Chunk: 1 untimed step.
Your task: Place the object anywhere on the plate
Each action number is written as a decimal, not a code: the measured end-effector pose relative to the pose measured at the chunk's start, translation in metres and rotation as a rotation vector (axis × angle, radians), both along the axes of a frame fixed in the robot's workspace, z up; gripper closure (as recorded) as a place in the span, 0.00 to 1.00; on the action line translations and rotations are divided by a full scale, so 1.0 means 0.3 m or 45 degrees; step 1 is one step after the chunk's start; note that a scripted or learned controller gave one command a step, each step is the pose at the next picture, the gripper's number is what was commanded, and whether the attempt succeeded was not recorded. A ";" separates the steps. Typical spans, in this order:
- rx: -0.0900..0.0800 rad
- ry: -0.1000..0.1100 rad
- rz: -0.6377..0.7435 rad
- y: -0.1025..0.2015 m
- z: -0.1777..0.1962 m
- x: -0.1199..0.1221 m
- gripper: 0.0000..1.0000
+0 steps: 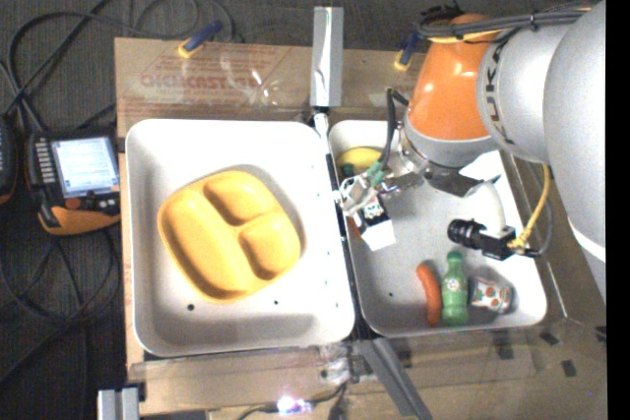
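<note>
yellow three-compartment plate (230, 233) in left bin (148, 310)

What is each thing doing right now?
Plate: lying flat in the left bin, nothing on it.
Bottle: lying on its side in the right bin.
Carrot: lying beside the bottle.
Banana: lying at the right bin's far end.
Claw: down in the right bin.

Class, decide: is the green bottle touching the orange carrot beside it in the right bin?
Touching. The camera view shows the green bottle lying right against the orange carrot, with no bin floor visible between them.
</note>
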<state>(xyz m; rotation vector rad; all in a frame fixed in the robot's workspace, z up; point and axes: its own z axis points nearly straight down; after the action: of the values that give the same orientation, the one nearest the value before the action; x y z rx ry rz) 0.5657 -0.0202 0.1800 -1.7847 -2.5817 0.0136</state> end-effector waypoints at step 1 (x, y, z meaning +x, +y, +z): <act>0.000 -0.012 -0.045 0.052 0.013 -0.024 1.00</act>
<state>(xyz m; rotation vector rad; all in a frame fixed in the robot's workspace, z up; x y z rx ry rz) 0.5586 -0.0045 0.1839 -1.8348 -2.5559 0.0047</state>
